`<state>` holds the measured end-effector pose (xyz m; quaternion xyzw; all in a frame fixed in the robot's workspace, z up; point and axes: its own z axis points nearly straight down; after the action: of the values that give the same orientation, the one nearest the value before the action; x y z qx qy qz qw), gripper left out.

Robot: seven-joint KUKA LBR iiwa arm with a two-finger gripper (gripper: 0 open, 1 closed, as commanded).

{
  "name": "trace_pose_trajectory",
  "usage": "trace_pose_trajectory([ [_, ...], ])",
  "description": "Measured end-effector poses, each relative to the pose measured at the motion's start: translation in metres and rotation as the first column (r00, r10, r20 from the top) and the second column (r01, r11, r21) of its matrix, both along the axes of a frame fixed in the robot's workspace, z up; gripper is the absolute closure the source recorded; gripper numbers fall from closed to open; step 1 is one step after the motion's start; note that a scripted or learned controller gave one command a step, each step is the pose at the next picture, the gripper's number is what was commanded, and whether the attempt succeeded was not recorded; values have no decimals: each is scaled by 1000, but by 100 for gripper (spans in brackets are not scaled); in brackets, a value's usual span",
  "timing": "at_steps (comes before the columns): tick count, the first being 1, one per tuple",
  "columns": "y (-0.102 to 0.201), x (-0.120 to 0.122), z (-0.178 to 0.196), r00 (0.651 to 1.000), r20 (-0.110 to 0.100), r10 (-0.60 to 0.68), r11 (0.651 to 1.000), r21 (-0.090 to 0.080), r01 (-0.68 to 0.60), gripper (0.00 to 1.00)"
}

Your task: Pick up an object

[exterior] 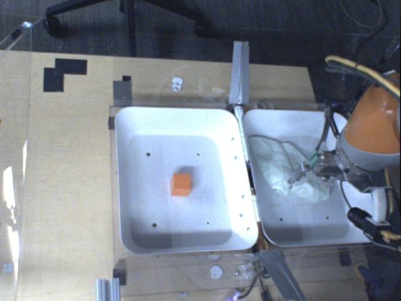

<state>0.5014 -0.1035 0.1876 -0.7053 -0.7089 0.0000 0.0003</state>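
Seen from above, a small orange block sits alone near the middle of the left white bin, well apart from the robot arm that reaches in from the right. The arm's gripper hangs low over the right white bin, its tip at a crumpled, pale, see-through bag lying across that bin's floor. Whether anything sits in the gripper's grasp cannot be told from this angle.

we see the arm cut off at the right edge, hiding part of the right bin.
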Motion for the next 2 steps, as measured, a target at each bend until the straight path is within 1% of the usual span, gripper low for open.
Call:
trace_pose_trajectory([
  [1,6,53,-95,1000,20,20,1000,-3,-20,0],
  [2,5,55,-84,999,27,20,1000,-5,-19,100],
])
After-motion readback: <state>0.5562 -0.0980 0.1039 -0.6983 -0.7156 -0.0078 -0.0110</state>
